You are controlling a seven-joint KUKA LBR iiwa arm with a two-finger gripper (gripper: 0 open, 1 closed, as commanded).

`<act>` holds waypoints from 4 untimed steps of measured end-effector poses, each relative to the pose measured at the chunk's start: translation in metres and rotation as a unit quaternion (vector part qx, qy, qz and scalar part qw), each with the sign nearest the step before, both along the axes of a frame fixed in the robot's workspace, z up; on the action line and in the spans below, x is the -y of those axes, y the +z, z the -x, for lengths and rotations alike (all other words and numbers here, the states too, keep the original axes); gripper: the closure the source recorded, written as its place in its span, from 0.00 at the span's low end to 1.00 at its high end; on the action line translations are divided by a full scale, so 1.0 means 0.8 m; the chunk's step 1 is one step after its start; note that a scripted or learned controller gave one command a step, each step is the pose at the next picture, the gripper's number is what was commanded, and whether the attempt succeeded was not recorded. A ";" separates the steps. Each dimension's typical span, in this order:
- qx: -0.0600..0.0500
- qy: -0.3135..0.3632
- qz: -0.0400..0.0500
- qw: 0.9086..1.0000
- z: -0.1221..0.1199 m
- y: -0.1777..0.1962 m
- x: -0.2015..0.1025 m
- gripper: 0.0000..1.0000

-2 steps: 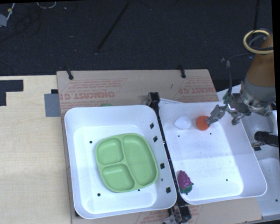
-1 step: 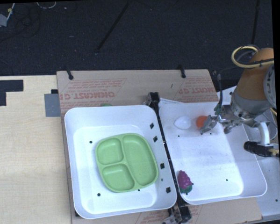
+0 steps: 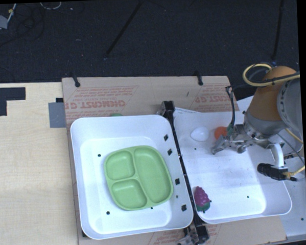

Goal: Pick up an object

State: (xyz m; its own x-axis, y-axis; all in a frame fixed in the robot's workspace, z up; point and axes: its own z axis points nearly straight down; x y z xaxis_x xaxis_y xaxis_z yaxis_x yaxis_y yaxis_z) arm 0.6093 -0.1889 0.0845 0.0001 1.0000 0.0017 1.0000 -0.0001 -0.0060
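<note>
Purple object point(image 3: 201, 198) lies well apart from gripper point(image 3: 216, 149), seemingly empty.

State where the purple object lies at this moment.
The purple object lies in the right bin, in its near-left corner against the divider, well apart from the white object at the far end.
</note>
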 end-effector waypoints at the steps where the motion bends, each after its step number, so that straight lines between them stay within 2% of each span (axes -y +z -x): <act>1: 0.001 0.000 0.001 1.000 -0.001 0.017 0.001 1.00; 3: 0.004 0.000 0.002 1.000 0.005 0.173 0.006 1.00; 4: 0.004 0.001 0.001 1.000 0.004 0.215 0.008 1.00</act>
